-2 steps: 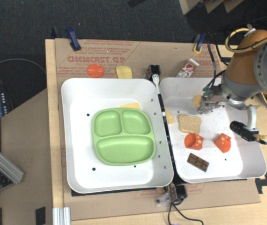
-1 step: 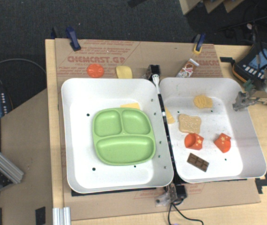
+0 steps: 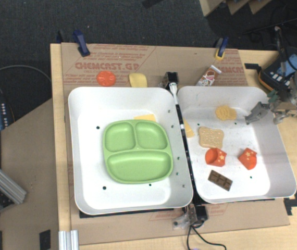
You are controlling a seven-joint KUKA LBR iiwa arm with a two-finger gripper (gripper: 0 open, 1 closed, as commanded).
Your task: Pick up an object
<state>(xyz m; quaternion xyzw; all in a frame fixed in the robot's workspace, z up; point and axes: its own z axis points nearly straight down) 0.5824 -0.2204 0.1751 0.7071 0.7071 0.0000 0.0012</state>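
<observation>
Jaws (image 3: 266, 113) spread, empty, over right bin (image 3: 281, 155).

A light green divided plate (image 3: 137, 151) lies in a white bin (image 3: 81, 139). At three o'clock: a tan toast slice (image 3: 210, 136), two red pieces (image 3: 215, 157), and seemingly a brown chocolate bar (image 3: 220, 179).

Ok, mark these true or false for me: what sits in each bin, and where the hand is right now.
1. The green divided plastic plate lies in the left white bin. True.
2. The brown chocolate bar piece lies in the left bin. False: it lies in the right white bin.
3. The hand hangs over the right bin's upper right part. True.
4. The round orange toy lies inside a bin. False: it lies on the brown board behind the left bin.
5. Two red strawberry-like pieces lie in the right bin. True.
</observation>
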